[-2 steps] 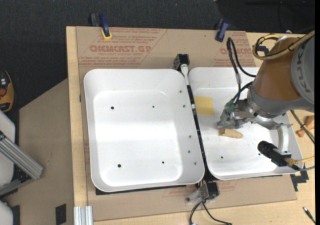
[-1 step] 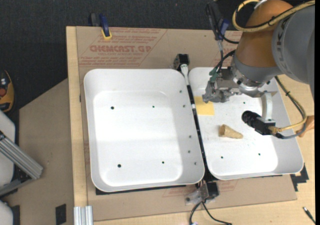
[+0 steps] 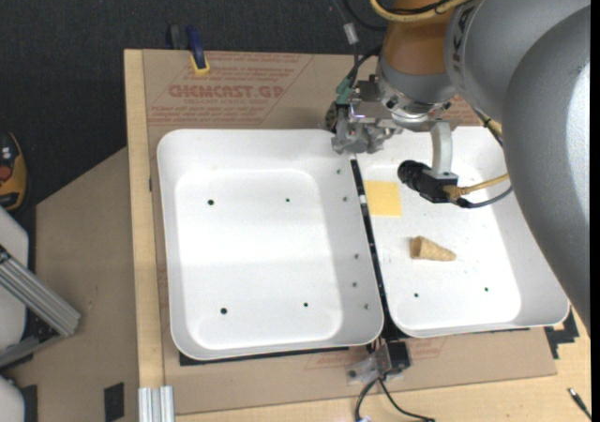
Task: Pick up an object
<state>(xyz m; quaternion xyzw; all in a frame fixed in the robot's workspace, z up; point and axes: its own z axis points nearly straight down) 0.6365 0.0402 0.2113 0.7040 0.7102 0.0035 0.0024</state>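
Lying in the right bin (image 3: 525,312) are 2 candidates for the pick: a flat yellow square (image 3: 383,198) close to the divider between the bins, and a tan cone-shaped piece (image 3: 431,249) nearer the bin's middle, a little below and right of the square, the 2 apart from each other. Left bin (image 3: 187,317) sits beside it, touching along the shared edge. Gripper (image 3: 357,134) hangs at the far end of the divider, above the back rims of both bins, well short of either object; cannot tell whether it is open or closed, the view is too cluttered there and nothing is seen held. Black fitting with a cable (image 3: 427,179) hangs off the wrist just right of the yellow square. Judgement: step in hand is the approach, task barely begun. To do it well, pick 1 target and commit: the cone looks the safer choice, raised off the floor and clear of walls, so straddle its narrow width and come straight down. The square looks thin and flat, probably hard to pinch, and it sits near the divider wall, so a descent there risks clipping the rim. Keep the cable clear of the objects.
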